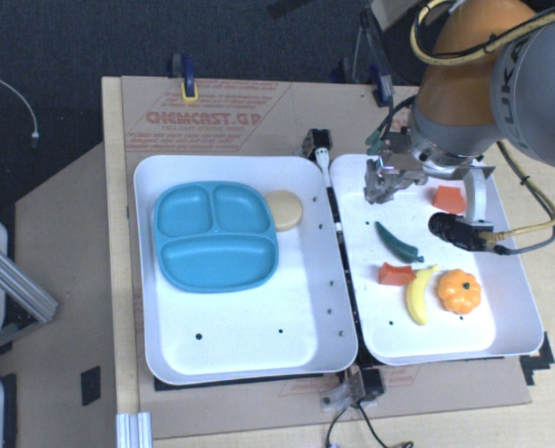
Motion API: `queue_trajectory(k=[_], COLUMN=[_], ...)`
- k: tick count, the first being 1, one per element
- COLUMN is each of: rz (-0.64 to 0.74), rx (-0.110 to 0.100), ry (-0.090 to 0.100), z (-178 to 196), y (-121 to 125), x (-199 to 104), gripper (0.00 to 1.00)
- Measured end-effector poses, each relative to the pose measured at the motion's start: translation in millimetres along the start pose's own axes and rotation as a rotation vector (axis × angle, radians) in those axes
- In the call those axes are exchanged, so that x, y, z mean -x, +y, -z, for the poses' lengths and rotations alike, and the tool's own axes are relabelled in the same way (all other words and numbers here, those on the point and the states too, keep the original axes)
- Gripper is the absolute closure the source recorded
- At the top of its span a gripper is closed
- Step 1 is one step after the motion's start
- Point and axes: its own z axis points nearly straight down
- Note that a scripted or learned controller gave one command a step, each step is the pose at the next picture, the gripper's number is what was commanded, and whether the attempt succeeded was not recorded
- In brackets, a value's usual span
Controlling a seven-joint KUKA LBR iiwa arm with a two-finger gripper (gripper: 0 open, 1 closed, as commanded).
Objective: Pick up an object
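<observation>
Gripper point(386, 183) hovers upper-right of frame, can't tell its state; drop straight onto the green pepper point(397, 241) just below.

The desk point(230, 119) is topped with a tan board printed with reddish lettering along its far edge, where a blue-and-yellow clamp point(187, 77) grips it. Around the desk lies a dark blue-grey carpeted floor point(72, 35). A thin white cable point(20, 101) curls over the floor at the far left, and a silvery aluminium rail point(11, 273) slants in at the near left. Black cables point(352, 427) trail off the desk's near edge. The light is even, with soft shadows.
</observation>
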Motion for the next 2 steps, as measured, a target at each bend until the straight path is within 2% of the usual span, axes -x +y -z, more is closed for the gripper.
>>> queue_trajectory(k=[1,2], rz=[0.001,0.001], rx=[-0.001,0.005], ry=[0.001,0.0], z=[-11,2], y=[-3,-4], x=[-55,-107], gripper=[1.0,1.0])
